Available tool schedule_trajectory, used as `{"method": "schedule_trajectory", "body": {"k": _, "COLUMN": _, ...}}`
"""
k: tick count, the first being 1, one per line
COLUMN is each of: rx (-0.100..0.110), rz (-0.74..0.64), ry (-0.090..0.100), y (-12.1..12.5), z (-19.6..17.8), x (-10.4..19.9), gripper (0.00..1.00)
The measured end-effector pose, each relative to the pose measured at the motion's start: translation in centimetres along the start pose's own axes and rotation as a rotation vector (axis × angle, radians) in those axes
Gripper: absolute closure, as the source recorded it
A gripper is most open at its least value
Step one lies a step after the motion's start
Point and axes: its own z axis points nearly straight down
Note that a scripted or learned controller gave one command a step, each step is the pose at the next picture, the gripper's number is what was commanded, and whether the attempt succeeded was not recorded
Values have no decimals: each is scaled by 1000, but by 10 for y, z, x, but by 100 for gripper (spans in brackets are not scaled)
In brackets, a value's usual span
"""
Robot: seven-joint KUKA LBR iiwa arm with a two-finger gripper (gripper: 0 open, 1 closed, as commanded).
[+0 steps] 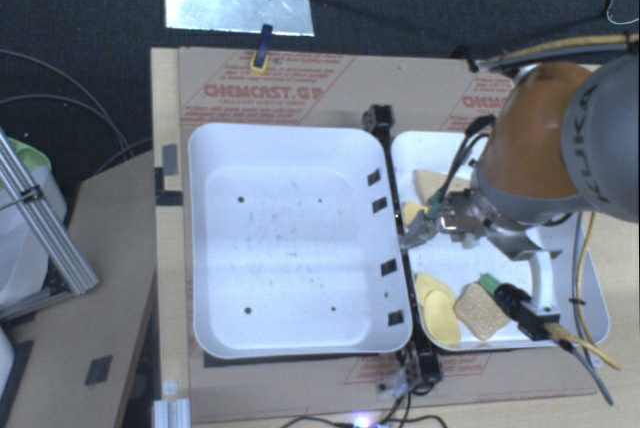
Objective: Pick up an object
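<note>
Yellow pieces (434, 293) and a tan, speckled sponge-like block (481, 311) lie in the right bin (596, 311), lower right of frame. Whether the tool (420, 228), low at that bin's left edge, is open or closed cannot be told.

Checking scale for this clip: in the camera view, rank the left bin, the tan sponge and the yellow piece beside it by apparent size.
1. Left bin, by far the largest.
2 and 3. Tan sponge and yellow piece look about alike, so I will not rank them; part of the yellow piece may lie out of sight at the bin's edge.
</note>
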Motion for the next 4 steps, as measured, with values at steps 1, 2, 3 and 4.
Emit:
{"method": "schedule_trajectory", "body": {"k": 1, "rx": -1, "rz": 4, "ry": -2, "y": 3, "z": -6, "x": -4, "gripper": 100}}
{"method": "schedule_trajectory", "body": {"k": 2, "rx": -9, "rz": 1, "ry": -1, "y": -6, "z": -110, "x": 31, "gripper": 100}}
{"method": "schedule_trajectory", "body": {"k": 3, "rx": -3, "rz": 4, "ry": -2, "y": -7, "z": -157, "x": 47, "gripper": 100}}
{"method": "schedule_trajectory", "body": {"k": 4, "rx": 0, "rz": 6, "ry": -3, "y": -7, "z": -162, "x": 51, "gripper": 100}}
